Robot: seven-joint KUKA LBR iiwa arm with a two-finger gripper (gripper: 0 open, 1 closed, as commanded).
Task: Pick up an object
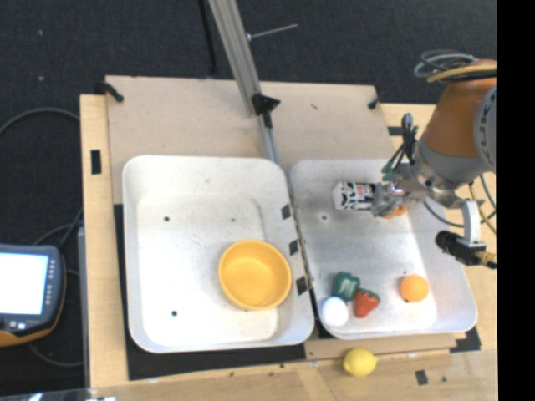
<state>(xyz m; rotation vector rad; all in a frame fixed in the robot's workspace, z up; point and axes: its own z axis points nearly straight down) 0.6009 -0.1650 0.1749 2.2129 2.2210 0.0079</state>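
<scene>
In the right bin (435, 307) a small white can with dark print (354, 195) lies on its side near the back. My gripper (389, 202) sits just to the right of it, low over the bin, with something orange showing right under it. Near the bin's front lie a white ball (335, 312), a green piece (344, 286), a red piece (365, 304) and an orange ball (413, 288).
The left bin (167, 324) holds a yellow bowl (254, 274). A yellow lemon (359, 362) lies on the bench in front of the right bin. A grey metal pole (242, 61) rises behind the bins. A screen (29, 289) stands at the far left.
</scene>
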